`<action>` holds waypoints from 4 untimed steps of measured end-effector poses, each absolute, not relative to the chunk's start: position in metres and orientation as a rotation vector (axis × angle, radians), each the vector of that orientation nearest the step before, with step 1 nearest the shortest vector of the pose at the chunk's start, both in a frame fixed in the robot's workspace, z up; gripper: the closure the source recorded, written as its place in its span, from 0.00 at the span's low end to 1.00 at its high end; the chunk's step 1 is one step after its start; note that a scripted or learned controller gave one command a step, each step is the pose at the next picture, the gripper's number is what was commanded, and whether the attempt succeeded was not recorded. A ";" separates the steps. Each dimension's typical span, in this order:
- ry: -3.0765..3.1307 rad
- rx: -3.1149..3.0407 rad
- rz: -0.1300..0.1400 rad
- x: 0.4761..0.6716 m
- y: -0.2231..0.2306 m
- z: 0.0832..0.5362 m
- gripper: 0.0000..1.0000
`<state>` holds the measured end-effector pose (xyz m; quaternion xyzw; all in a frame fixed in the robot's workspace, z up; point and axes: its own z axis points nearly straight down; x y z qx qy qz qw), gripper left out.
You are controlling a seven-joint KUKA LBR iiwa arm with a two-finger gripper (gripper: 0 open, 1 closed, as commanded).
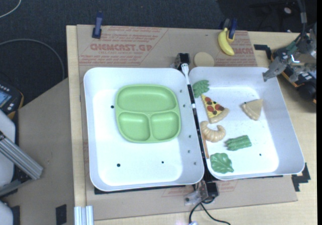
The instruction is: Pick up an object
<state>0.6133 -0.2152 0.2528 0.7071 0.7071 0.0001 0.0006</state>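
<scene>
Left to right, here's what you've got. Left bin point(95, 133) holds 1 green divided plate point(148, 113) with 3 compartments, sitting flat in the bin's upper middle, nothing on it.

Right bin point(282, 133) touches the left bin along the centre seam and carries all the pick candidates, 6 items. Along its left side, top to bottom: a small green leafy piece point(200, 87) at the top left corner, a pizza slice point(214, 108) just below it, a croissant point(213, 132) below that, and a dark green leaf point(221, 162) near the bottom edge. A green ridged piece point(238, 142) lies between croissant and bin centre. A tan wedge point(252, 108) sits apart on the right half.

Behind the bins, on the worktop point(151, 45), you'll see a round tan disc point(204, 59) and a banana point(226, 42), both outside the bins.

Gripper point(274, 68) is at the far right, over the right bin's top right corner, well apart from every item. Nothing sits between the jaws; whether they're released or clenched, can't tell.
</scene>
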 end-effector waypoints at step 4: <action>2.228 2.205 0.017 0.532 -0.070 0.191 1.00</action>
